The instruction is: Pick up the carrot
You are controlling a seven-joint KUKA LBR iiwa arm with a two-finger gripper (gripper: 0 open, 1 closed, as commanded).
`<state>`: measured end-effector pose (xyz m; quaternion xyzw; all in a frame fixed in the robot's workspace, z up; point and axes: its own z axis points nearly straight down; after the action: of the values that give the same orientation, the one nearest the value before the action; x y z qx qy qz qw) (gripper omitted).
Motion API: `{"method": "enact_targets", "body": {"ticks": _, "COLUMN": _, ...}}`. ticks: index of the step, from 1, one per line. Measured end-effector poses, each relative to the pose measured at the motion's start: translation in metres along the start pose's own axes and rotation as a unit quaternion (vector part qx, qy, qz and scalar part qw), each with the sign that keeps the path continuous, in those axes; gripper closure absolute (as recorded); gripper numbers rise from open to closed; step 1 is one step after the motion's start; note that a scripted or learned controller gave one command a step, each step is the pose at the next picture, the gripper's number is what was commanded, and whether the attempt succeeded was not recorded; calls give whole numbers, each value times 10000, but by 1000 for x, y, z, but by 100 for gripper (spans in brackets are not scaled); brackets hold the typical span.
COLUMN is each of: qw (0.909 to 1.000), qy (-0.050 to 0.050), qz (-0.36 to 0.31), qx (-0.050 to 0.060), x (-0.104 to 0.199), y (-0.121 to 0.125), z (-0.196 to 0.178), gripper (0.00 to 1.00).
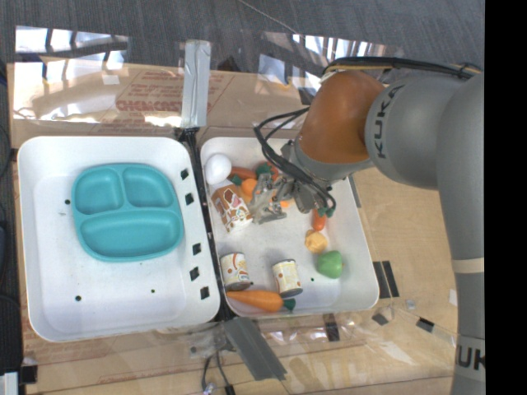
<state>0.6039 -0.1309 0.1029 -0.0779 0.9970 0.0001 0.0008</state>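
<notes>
Plainly, I read "KUKA" in dark letters on the grey arm (420, 130) beside its orange band; the red print on the cardboard (152, 93) behind the bins is too faint for me to make out. The carrot (257, 300), orange with a green stub at its right end, lies flat at six o'clock in the right bin (356, 257), just below two small cans. The gripper (270, 202) hangs near the bin's middle, toward eleven o'clock; I cannot tell how it is set.
</notes>
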Motion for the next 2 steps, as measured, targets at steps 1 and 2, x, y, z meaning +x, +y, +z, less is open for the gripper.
{"method": "enact_targets", "body": {"ticks": 1, "qw": 9859, "qy": -36, "qz": -1672, "qx": 24, "x": 18, "y": 12, "z": -123, "gripper": 100}}
{"method": "enact_targets", "body": {"ticks": 2, "qw": 9930, "qy": 44, "qz": -1177, "qx": -24, "x": 84, "y": 17, "z": -11, "gripper": 100}}
